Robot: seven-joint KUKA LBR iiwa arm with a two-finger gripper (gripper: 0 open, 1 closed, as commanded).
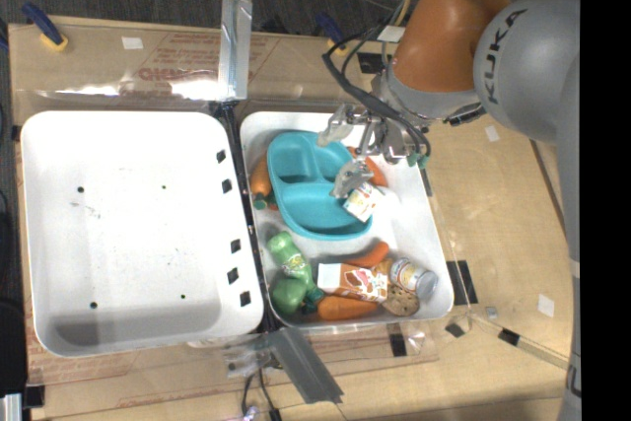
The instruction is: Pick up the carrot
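Note:
Several orange carrot-like pieces lie in the right bin (434,242). The clearest carrot (343,308) rests along the bin's front wall. Another orange piece (372,254) sits just above it, a third (259,180) is wedged between a teal divided dish (301,177) and the bin's left wall, and a fourth (376,175) peeks out at the dish's right edge. My gripper (361,157) hangs over the back right part of this bin, above the dish's right rim and next to that fourth orange piece. Nothing can be seen held in it.
The right bin also holds a small white carton (361,202), a green pepper (289,294), a green bottle (286,252), an orange-and-white packet (362,282) and a tin can (414,279). The left bin (128,222) stands beside it. Cables run behind the wrist.

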